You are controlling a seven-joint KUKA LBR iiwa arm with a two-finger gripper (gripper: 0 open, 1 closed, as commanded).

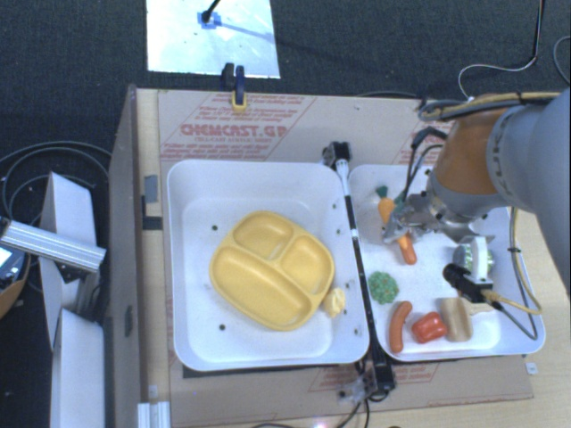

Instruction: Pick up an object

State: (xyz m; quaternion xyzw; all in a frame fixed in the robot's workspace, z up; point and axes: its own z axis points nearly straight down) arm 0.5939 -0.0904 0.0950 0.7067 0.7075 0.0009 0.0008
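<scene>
A: Left bin (192, 239): yellow tray (270, 270). Right bin (513, 341): carrot (399, 230), broccoli (384, 285), sausage (400, 325), red pepper (428, 328).

B: Gripper (399, 226)?

A: Low over the carrot, which lies along the right bin's left side, long axis running up-left to down-right, its lower end poking out just below the claw. Whether the claw is spread or pinching cannot be told.

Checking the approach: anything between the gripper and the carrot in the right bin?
Nothing visible. The gripper is already right at the carrot; the broccoli and sausage lie apart, nearer the bin's front.
</scene>
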